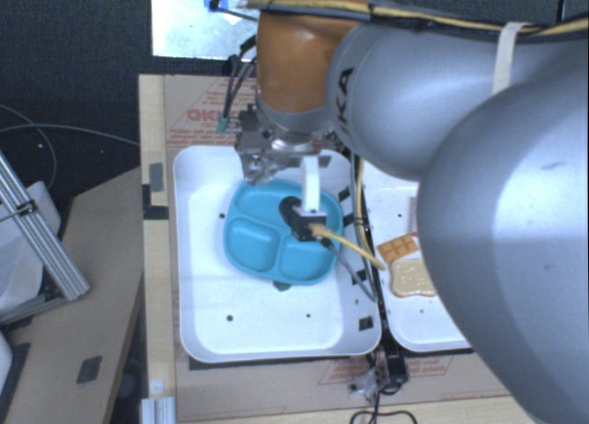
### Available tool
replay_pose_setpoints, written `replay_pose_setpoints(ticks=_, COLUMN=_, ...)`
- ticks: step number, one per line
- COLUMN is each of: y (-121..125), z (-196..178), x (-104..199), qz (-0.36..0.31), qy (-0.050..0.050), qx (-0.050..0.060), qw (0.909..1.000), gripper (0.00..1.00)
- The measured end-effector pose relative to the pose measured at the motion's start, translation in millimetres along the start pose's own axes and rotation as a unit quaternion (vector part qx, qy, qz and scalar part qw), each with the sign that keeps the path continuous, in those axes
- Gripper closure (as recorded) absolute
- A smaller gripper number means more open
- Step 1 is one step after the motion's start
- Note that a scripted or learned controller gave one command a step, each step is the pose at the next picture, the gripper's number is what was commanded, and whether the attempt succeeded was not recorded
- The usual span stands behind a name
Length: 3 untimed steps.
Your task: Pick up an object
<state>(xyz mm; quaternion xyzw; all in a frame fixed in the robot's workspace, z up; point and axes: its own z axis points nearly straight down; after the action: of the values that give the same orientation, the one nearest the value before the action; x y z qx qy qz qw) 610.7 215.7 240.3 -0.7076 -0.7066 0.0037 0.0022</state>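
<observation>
Blue tray [274, 243] in L bin [198, 229], arm [299, 54] over its rim.

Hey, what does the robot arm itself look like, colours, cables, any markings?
The arm is built of bulky, rounded grey shells, with a glossy orange band above the wrist. Black lettering runs down the grey shell beside it. A yellowish cable lies along the top, tied by a pale strap. The gripper is silvery metal.

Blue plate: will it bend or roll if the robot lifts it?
The blue plate looks like moulded plastic, so it is probably stiff and light. It lies flat, so it should slide, not roll. Its smooth rim may be slippery.
</observation>
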Motion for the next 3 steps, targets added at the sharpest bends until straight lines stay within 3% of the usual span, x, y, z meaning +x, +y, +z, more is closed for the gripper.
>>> replay_pose_setpoints(ticks=1, y=-57.1, z=14.7, x=-28.4, qz=0.000, qy=0.000, qx=-0.002, qw=1.0000, gripper=1.00)
replay_pose_setpoints(ticks=2, y=-108.0, z=-80.4, x=-64.2, qz=0.000, qy=0.003, qx=-0.009, qw=1.0000, gripper=1.00)
replay_pose_setpoints(ticks=3, y=-105.8, z=-247.2, x=-113.3, qz=0.001, qy=0.003, qx=-0.016, qw=0.9999, gripper=1.00)
